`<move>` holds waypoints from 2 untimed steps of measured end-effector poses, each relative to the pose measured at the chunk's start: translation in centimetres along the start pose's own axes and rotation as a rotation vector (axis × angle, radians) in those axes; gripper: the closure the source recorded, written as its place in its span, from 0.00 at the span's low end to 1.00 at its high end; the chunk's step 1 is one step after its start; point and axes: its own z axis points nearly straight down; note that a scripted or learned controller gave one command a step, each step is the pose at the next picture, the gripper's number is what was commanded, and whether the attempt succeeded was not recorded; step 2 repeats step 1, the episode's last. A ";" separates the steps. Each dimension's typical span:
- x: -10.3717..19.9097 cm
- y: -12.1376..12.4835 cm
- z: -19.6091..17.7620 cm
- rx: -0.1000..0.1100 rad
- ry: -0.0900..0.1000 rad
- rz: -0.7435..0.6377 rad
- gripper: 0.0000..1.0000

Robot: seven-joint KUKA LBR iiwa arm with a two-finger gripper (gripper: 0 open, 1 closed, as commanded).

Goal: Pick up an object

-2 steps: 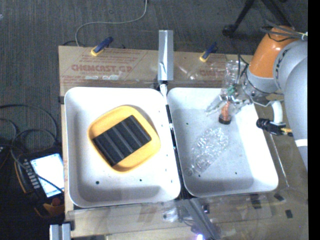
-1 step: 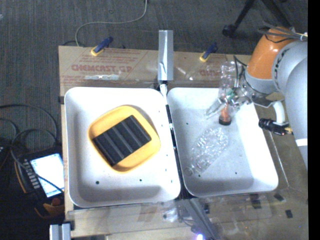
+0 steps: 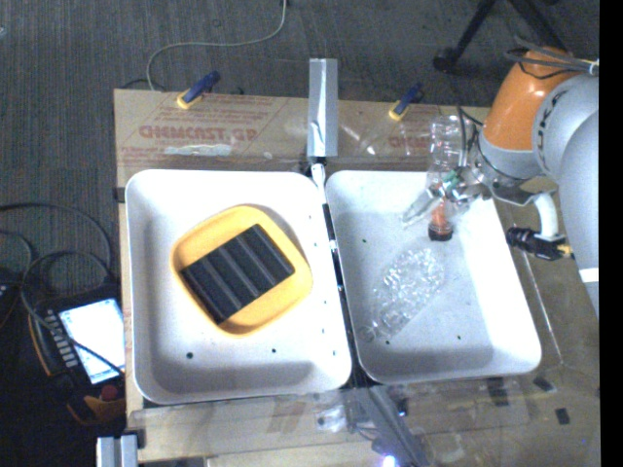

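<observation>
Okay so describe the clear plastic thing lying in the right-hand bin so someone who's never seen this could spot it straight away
Start at the two white bins side by side and take the right bin, the one the arm reaches over. On its floor, near the middle, lies a crumpled clear plastic bottle, tilted diagonally. It is see-through and glinting, unlike the solid yellow and black block in the left bin.

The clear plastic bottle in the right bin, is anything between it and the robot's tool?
Nothing visible is in the way. The tool hangs above the far end of the right bin, and the plastic bottle lies alone on the bin floor nearer the camera, with bare white floor between them.
</observation>
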 end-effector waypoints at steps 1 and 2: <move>6.3 1.9 -8.2 -0.010 -0.006 -0.081 1.00; 6.3 1.9 -8.2 -0.010 -0.006 -0.081 1.00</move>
